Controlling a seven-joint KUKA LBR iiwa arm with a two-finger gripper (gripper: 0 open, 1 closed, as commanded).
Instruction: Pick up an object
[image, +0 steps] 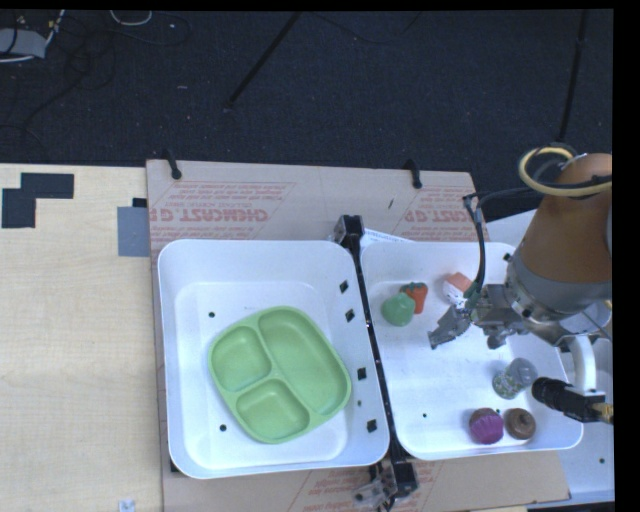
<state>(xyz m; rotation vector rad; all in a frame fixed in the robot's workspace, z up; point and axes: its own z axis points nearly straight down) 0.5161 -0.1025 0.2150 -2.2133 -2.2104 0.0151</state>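
The arm enters from the right, and its orange band and grey wrist cover part of the right bin (440, 440). The gripper (448, 330) hangs over the middle of that bin; whether it is open or closed cannot be determined, because the dark mechanism blurs against the bin floor. Nothing is visibly held.

Objects in the right bin:
- A green round object (397, 310) lies near the divider, touching an orange-red object (416, 295) behind it.
- A small red-and-white item (458, 284) sits partly behind the cable; its shape is unclear.
- A clear, glassy item (514, 379) is hard to resolve.
- A purple ball (487, 427) and a brown ring (520, 424) lie side by side near the front wall.

The left bin (185, 300) holds a green divided plate (280, 373).
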